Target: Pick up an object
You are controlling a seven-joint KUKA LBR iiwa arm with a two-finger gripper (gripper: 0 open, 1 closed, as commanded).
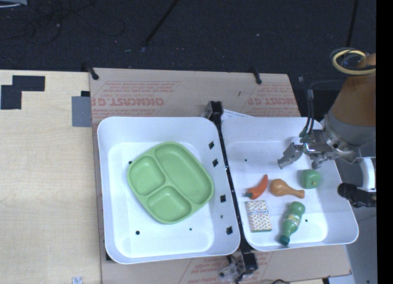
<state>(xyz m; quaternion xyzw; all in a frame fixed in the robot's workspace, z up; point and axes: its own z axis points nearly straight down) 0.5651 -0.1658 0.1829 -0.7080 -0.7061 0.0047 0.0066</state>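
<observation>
Two white bins (116, 153), one green plate (170, 182), five small items: carrot (259, 186), pear (285, 187), apple (311, 179), bottle (291, 220), box (258, 216).

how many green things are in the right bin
2: a small green block by the claw, and a green bottle near the front edge. The arm may hide more.

A robotics lab: two white bins (161, 128) on cardboard (184, 95), cables on dark floor (184, 18)

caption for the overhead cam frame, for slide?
Gripper open above right bin holding toy foods; green divided plate in left bin.
</observation>
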